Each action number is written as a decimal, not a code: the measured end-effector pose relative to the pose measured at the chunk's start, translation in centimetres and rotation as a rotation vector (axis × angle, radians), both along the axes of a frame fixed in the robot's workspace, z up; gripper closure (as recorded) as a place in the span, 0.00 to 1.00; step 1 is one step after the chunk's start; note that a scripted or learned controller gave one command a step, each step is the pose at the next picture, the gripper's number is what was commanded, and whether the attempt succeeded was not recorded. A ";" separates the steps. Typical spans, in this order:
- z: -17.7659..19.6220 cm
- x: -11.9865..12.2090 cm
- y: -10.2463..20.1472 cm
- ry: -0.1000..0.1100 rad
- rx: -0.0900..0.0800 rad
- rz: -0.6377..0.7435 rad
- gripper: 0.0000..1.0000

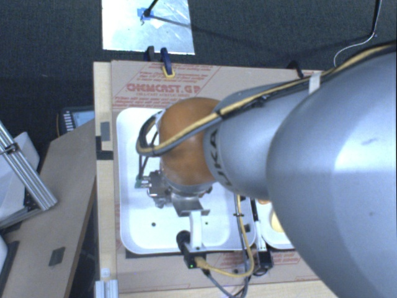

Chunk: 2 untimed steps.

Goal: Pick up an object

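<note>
My arm reaches in from the right and covers most of both bins. Its orange band [183,143] hangs over the left bin [131,225], and the gripper [160,192] points down into that bin under the wrist, mostly hidden by it. The bare part of the left bin's floor at the front left shows no object. In the sliver of the right bin [286,243] beside the arm lies a pale yellow thing [276,223], partly hidden.
The bins rest on a brown cardboard sheet [186,82] with red print. A wooden bench surface [62,185] and a metal rail [25,172] lie to the left. A shiny foil sheet [147,16] lies beyond the bench.
</note>
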<state>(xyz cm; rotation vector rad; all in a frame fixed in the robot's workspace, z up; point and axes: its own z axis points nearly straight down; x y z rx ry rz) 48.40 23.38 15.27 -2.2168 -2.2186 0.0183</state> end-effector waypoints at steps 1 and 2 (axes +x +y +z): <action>10.8 3.0 0.1 -0.023 0.009 0.001 1.00; -4.6 1.8 -0.1 0.002 -0.001 -0.001 1.00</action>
